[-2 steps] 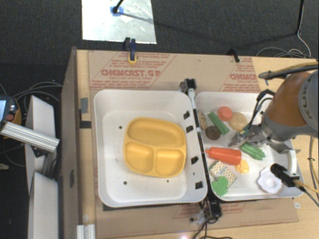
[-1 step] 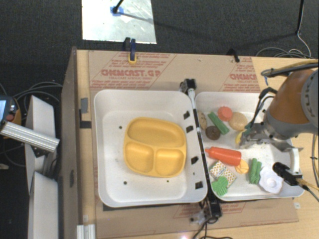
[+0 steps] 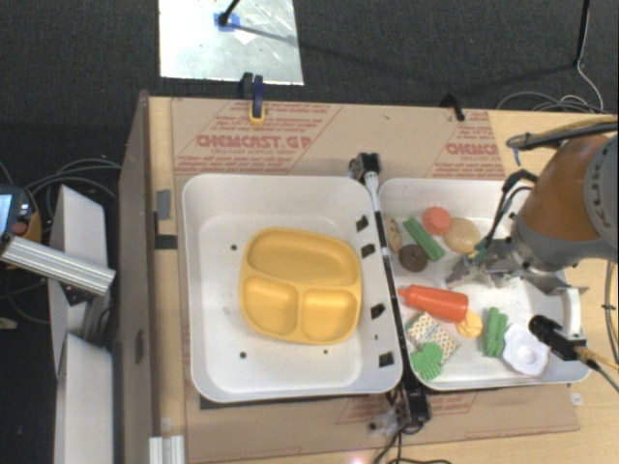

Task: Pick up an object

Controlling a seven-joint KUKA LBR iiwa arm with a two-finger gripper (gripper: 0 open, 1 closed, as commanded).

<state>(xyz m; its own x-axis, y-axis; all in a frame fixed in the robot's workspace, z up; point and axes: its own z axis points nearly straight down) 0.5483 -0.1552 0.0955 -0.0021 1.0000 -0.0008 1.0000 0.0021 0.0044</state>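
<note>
The right bin [image 3: 484,189] holds several toy foods. An orange carrot [image 3: 435,302] lies near its middle. A red-orange ball [image 3: 437,219] and a beige potato [image 3: 462,234] sit at the back, with a green bar [image 3: 422,239] and a brown round piece [image 3: 413,257] to their left. My gripper [image 3: 481,262] hangs low over the bin's middle right, just above the carrot's right end and in front of the potato. Nothing shows clearly in its grasp.
Near the right bin's front edge lie a green pod [image 3: 495,331], a leafy green piece [image 3: 427,360], a checkered piece [image 3: 432,331], an orange slice [image 3: 470,325] and a white cup [image 3: 523,353]. The left bin [image 3: 198,259] carries a yellow divided plate [image 3: 298,285]. The arm [image 3: 571,206] covers the right bin's right side.
</note>
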